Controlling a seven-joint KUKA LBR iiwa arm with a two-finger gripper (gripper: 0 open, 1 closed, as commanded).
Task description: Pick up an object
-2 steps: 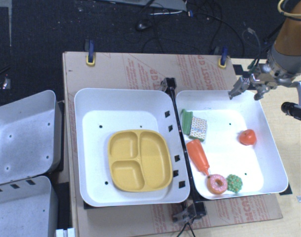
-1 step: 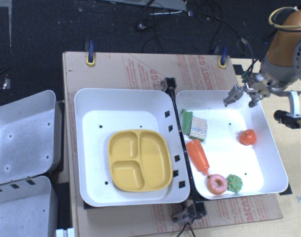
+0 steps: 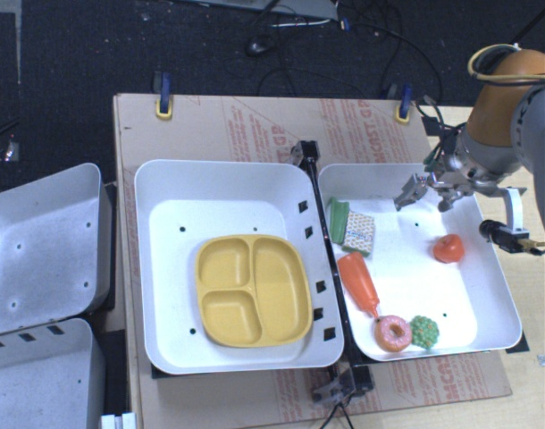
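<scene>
My gripper (image 3: 426, 198) hangs over the back right part of the right bin (image 3: 500, 286), its two fingers spread open with nothing between them. A red tomato (image 3: 448, 248) lies a little in front of it and to its right, apart from the fingers. Along the bin's left side lie a green block (image 3: 339, 222), a patterned packet (image 3: 360, 232) and an orange carrot (image 3: 358, 281). Near the front edge, a pink donut (image 3: 393, 332) sits next to a green broccoli (image 3: 424, 331).
The left bin (image 3: 156, 239) holds a yellow divided plate (image 3: 253, 289). A black divider with clips (image 3: 319, 239) runs between the two bins. White trays (image 3: 40, 239) stand off the bench at the left. Cables lie on the dark floor behind.
</scene>
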